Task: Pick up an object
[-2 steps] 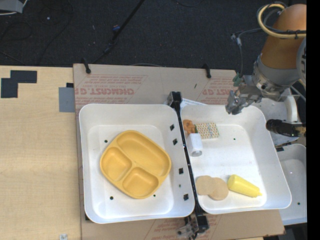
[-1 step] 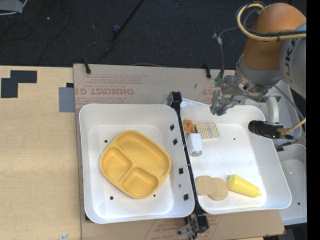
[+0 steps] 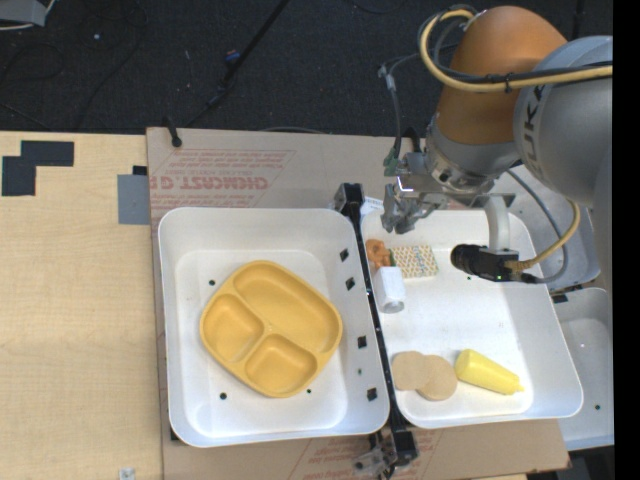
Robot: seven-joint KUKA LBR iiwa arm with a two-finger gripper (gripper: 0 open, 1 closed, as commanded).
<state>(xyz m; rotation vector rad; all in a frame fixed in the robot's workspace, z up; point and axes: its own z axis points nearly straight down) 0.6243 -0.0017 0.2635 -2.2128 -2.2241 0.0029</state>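
Observation:
My gripper (image 3: 400, 218) hangs over the far left corner of the right bin (image 3: 560, 368), below the grey arm with its orange band. Just under and left of it lies a small orange piece (image 3: 377, 253) against the bin's left wall. A speckled pale square (image 3: 416, 260) lies right beside the gripper's tip. A white cylinder (image 3: 389, 289) lies a little nearer the camera. Two tan round discs (image 3: 423, 375) and a yellow wedge (image 3: 488, 372) rest at the near side of the same bin. Nothing shows in the gripper's grasp.
The left bin (image 3: 185, 268) holds a yellow divided plate (image 3: 270, 326). A black divider rail (image 3: 362, 298) runs between the two bins. Cardboard (image 3: 230, 168) lies behind the bins, and a wooden bench top (image 3: 70, 298) extends to the left.

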